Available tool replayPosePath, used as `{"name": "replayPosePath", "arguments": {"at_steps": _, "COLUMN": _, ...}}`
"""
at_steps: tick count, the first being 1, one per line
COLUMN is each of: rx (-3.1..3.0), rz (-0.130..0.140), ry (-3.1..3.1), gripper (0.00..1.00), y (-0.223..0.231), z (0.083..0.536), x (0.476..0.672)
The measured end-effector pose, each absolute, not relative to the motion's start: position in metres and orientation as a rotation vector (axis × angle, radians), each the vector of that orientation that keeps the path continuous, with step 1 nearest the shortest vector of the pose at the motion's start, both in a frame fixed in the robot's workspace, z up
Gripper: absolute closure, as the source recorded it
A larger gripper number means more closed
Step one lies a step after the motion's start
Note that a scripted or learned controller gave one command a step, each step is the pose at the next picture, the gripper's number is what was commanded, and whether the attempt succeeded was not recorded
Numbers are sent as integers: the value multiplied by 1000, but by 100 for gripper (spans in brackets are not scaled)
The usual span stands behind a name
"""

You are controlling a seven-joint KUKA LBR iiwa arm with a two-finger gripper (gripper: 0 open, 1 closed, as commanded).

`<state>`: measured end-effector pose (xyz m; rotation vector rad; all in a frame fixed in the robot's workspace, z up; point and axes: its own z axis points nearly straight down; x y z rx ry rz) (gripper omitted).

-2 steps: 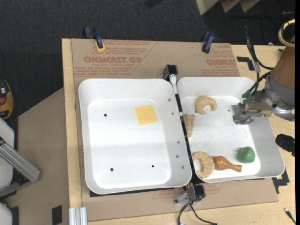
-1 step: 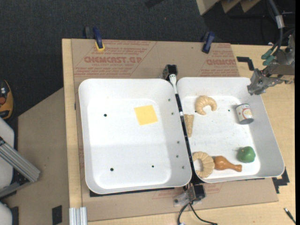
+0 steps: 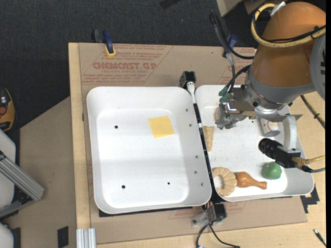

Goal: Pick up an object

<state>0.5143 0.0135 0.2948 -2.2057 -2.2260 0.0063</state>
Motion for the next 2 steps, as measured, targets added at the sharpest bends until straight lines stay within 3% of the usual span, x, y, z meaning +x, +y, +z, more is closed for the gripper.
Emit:
{"name": "replayPosePath", "arguments": {"at_steps": 1, "rx": -2216, "rz": 5, "ry": -2220, "gripper": 100, "y": 29, "z": 251, "x": 532}}
{"name": "replayPosePath", "arguments": {"at_steps": 2, "rx": -2222, "rz": -13, "ry": -2231, "gripper": 100, "y": 60, "z": 324, "x": 578}}
